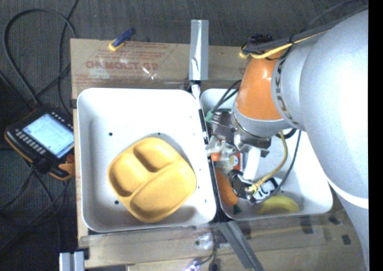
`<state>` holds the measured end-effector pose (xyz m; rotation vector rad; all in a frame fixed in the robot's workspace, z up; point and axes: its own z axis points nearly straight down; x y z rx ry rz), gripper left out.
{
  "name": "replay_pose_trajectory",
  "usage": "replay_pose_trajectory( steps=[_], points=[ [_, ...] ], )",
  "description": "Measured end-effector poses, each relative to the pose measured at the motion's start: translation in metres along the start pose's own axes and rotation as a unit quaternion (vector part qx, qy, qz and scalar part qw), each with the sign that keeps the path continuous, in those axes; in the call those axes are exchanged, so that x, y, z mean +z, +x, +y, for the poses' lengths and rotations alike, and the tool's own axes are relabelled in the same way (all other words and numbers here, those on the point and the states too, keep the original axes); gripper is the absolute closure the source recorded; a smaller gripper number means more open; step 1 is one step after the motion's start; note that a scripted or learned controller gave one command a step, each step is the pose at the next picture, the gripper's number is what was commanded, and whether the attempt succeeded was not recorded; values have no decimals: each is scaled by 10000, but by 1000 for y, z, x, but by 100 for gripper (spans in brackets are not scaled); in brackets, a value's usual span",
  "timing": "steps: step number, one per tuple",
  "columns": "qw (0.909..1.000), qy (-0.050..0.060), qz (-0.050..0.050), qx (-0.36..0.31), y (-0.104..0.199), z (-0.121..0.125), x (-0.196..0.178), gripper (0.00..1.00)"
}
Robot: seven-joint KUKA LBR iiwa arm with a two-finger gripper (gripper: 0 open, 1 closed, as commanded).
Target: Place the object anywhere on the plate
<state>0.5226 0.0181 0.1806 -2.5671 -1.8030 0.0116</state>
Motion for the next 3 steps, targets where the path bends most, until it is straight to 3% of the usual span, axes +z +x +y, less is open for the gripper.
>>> replay_pose_trajectory(
  steps=[1, 2, 3],
  points=[
    [9987, -15, -7, -504, -4, 44, -39, 100],
    [9993, 6, -7, -370, 38, -34, 0, 100],
    [9946, -2, -11, -1039, 94, -71, 2, 100]
  ],
)
